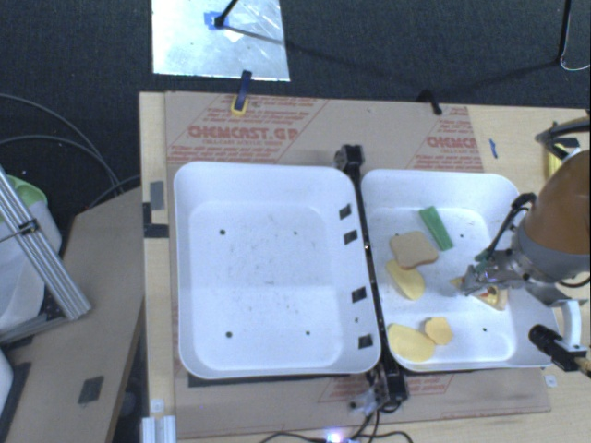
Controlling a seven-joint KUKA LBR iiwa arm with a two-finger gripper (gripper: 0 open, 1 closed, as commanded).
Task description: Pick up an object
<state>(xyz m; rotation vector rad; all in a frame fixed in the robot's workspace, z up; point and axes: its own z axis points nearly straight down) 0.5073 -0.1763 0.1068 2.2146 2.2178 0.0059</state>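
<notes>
Objects are lying loose across the floor of the right bin [489, 192], scattered well apart, presumably so that a descending tool can reach any one without fouling a neighbour. Nearest the end effector [482, 284] is a small yellowish piece [493, 294], sitting just beneath or beside the tip; whether the two are touching is too small to tell, and whether the end effector is spread or closed cannot be told either, so nothing is showing as held.

Left of it, a tan slice shaped like bread [413, 248] is overlapping a rounded yellow piece [407, 281], both looking smooth and matte like moulded toy food. A flat green strip [435, 227] is lying at a slant above them, thin and straight-edged. Toward the near wall, a larger yellow lump [412, 343] and a smaller orange-yellow disc [439, 330] are sitting just beside each other.

The arm [559, 229] is reaching in from the right, its orange band bulking over the bin's rim, apparently lowering onto the small piece as the likeliest pick.

The left bin [268, 275] is lying alongside, glossy white plastic with rounded corners and faint speckling. Both bins are resting on printed brown cardboard [305, 127] laid over the desk, probably to protect the surface.
</notes>
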